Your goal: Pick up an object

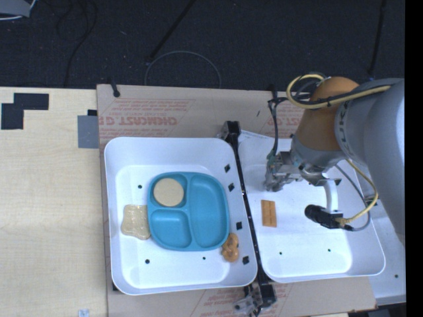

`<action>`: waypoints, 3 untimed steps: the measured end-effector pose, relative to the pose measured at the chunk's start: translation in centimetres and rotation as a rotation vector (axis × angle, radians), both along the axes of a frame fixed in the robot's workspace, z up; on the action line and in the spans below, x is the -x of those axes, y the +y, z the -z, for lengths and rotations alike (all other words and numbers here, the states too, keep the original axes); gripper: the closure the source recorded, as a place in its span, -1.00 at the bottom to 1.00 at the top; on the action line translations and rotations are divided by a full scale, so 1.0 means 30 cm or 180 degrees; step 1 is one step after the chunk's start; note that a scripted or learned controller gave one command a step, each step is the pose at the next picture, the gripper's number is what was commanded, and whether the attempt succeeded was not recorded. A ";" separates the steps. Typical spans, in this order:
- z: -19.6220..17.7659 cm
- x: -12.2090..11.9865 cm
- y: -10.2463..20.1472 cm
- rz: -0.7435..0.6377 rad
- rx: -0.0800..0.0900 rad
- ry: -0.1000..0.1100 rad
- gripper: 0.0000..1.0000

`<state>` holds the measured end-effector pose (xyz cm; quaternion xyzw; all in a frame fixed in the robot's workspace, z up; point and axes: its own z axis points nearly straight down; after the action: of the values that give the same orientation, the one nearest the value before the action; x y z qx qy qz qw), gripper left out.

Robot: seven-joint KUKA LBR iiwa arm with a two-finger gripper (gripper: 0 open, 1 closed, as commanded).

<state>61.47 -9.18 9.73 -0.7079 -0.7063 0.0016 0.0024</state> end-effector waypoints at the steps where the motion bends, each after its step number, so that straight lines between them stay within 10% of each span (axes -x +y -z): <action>1: -0.209 0.008 0.002 -0.0005 0.0004 -0.0025 1.00; 3: -0.544 -0.019 0.007 -0.0012 0.0004 -0.0028 1.00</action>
<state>62.05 -8.98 26.05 -0.7065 -0.7077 -0.0011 -0.0012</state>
